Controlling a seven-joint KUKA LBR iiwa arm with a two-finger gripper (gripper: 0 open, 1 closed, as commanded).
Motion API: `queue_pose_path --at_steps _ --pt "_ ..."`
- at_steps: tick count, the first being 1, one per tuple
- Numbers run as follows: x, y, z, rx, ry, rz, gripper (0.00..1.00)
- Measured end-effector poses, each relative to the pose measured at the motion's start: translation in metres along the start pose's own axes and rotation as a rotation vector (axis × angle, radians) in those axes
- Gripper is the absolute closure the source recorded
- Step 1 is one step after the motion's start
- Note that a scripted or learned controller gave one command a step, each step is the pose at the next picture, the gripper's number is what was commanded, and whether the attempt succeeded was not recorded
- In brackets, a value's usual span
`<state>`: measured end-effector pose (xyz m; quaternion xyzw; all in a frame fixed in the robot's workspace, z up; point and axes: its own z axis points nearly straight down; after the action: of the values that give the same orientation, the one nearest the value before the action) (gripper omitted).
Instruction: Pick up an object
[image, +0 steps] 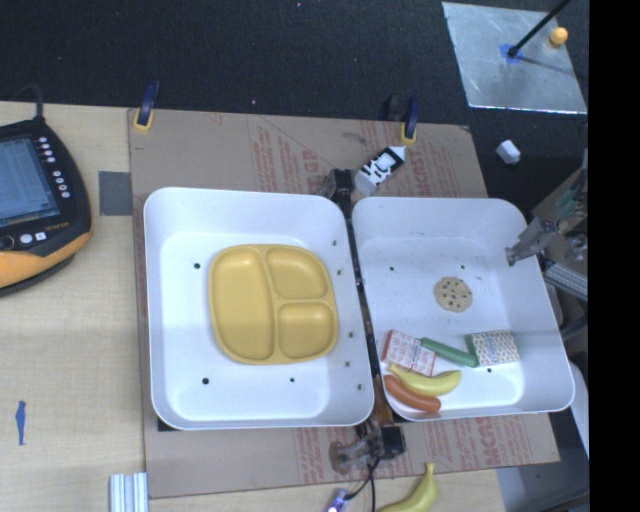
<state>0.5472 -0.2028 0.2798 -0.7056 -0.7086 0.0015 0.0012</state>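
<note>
White plastic, two shallow bins side by side on the bench. Left bin (170, 300) holds a yellow divided tray (272, 302), sitting flat near the middle. Right bin (500, 225) has the pickable stuff: a round cookie (453, 294) alone mid-bin, then a cluster along the near edge — red-patterned packet (403, 350), green stick (447, 352), speckled block (494, 347), banana (425, 380), and a hot dog (412, 397) just under the banana, touching it.

My hand (527, 245) sits at the right bin's far right side, above the rim area; too small and blurred here, so I cannot tell if it's open or closed. Nothing visibly between the fingers.

Judgement: cookie is the easy target, well apart from everything, but flat and thin, probably light and stiff — take it across its edges. Banana looks like toy plastic, smooth, likely slippery; grip across the mid-curve, though the hot dog crowds it.
</note>
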Motion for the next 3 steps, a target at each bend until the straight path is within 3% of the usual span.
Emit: queue_pose_path --at_steps 1,2,3 --pt "0.016 0.044 0.131 0.003 0.000 -0.002 0.00" --pt "0.042 0.045 0.188 0.001 -0.001 -0.003 0.00" --pt "0.040 0.046 0.175 -0.001 -0.003 -0.004 1.00"
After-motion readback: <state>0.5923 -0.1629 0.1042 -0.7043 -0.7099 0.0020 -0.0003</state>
